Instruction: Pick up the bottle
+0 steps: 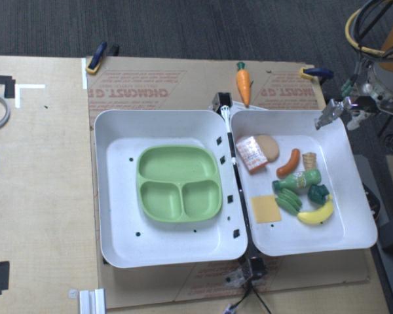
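Note:
The bottle (299,180) is green and lies on its side in the middle of the right bin (354,175), its neck pointing left. It rests among other toy foods, with green broccoli (318,193) touching its right end and a green pepper (287,201) just below it. My gripper (337,118) hangs over the far right corner of that bin, well up and to the right of the bottle. Its fingers stand open with nothing between them.
The right bin also holds a red-and-white packet (251,154), a tan cookie (268,147), a sausage (288,163), a cheese slice (266,209) and a banana (316,214). The left bin (111,188) holds a green divided plate (179,182). A toy carrot (242,82) lies behind the bins.

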Controlling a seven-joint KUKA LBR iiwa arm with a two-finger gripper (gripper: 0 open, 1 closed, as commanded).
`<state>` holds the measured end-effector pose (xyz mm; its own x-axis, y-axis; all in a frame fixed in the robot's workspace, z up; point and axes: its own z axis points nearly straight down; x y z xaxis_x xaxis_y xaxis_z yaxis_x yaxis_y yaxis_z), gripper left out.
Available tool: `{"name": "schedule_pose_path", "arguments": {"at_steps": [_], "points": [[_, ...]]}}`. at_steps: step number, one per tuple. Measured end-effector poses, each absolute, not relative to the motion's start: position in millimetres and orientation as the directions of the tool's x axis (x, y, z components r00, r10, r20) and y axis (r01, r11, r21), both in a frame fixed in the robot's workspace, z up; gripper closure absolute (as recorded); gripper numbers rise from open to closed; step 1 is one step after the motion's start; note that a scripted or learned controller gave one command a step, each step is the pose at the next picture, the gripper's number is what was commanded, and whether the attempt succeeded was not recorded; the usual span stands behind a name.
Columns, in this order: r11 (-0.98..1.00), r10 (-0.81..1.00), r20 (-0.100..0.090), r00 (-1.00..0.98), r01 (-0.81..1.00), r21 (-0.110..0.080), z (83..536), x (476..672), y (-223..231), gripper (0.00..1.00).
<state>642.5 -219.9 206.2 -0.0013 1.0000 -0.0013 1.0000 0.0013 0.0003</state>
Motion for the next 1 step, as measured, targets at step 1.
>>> {"name": "schedule_pose_path", "arguments": {"at_steps": [1], "points": [[0.004, 1.0, -0.003, -0.004, 1.0, 0.002, 216.3, 643.1, -219.9, 1.0]]}}
